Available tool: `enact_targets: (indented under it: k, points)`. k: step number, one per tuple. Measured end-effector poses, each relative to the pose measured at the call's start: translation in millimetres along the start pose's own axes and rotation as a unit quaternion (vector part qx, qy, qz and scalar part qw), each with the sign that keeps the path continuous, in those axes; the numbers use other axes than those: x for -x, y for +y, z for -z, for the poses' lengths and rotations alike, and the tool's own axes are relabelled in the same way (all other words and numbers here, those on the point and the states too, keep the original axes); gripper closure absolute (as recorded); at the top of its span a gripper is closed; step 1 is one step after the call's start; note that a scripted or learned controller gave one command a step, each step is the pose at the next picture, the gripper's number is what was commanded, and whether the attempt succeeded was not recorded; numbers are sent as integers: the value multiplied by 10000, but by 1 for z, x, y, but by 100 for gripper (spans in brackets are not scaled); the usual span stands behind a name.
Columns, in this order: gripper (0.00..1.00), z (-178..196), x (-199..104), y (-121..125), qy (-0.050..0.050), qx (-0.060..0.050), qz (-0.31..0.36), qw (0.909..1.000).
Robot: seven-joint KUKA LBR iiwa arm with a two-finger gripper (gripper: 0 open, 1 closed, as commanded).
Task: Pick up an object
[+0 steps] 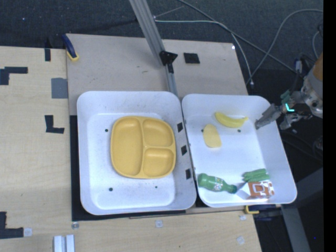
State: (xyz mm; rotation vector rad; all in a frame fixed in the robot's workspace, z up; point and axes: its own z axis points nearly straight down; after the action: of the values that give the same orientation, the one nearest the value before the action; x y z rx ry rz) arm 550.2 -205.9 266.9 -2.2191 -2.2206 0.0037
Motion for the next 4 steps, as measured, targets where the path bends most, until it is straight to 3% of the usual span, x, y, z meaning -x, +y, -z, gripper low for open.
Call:
enact_targets:
  k: [1,3,4]
  points:
    - [0,1,0,1,-3,11,2,10000]
    - [0,-107,8,2,3,-13,2,10000]
    - [0,-160,-3,-3,9,-20,4,10000]
